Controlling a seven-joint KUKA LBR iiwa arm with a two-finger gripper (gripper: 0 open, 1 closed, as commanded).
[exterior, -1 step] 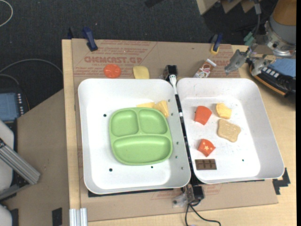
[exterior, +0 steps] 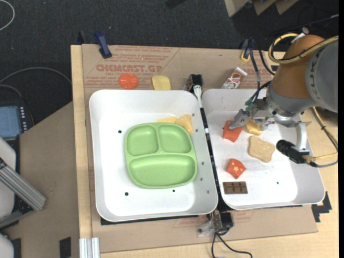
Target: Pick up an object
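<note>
Apparently low over the right bin (exterior: pixel 306 190), the gripper (exterior: pixel 243 121) hides its state, I cannot tell; red block (exterior: pixel 231 133) at seven o'clock, light, stiff; grip flat sides.

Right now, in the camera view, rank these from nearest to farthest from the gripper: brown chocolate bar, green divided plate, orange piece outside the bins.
From the gripper:
1. Brown chocolate bar, right bin, near edge.
2. Green divided plate, left bin.
3. Orange piece, on cardboard beyond the left bin.
</note>
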